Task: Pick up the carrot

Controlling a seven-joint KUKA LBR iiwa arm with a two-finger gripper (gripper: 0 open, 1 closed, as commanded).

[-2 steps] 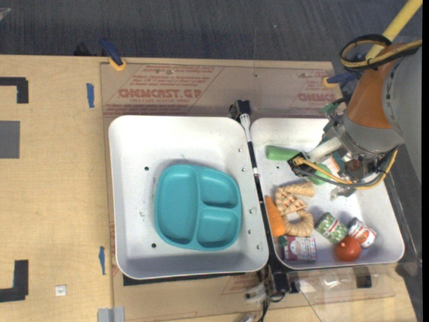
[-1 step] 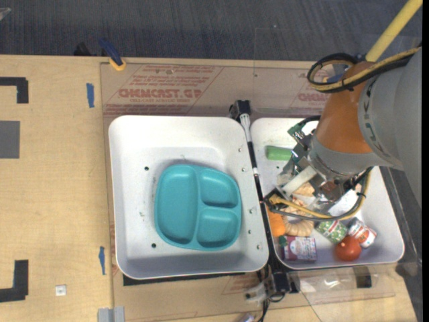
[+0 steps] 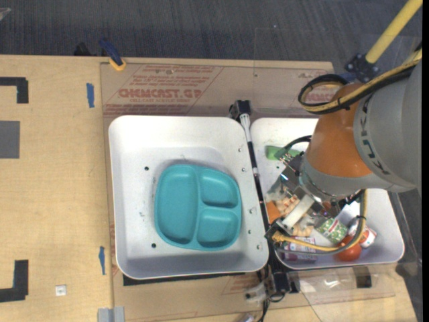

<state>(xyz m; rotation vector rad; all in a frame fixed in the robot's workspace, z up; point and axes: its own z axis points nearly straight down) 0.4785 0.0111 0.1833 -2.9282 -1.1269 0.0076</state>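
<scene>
The grey KUKA arm [image 3: 392, 136] enters from the right of the frame, and its orange band [image 3: 335, 149] sits over the upper middle of the right bin [image 3: 392, 243]. Below the band, the gripper [image 3: 295, 213] reaches down toward the left part of that bin, amid a clutter of small items. Whether its jaws are released or clenched cannot be told; wires and clutter mask the tips.

The carrot [image 3: 272, 210] appears as an orange piece at the left edge of the right bin, just beside the gripper and close to the divider between the 2 bins; most of it is hidden.

A red rounded object [image 3: 350, 250] lies at the lower right of the clutter, near a green-and-white packet [image 3: 332, 229].

The left bin [image 3: 127, 180] holds a teal divided plate [image 3: 198, 206] with 3 compartments, sitting slightly right of the bin's centre.
</scene>
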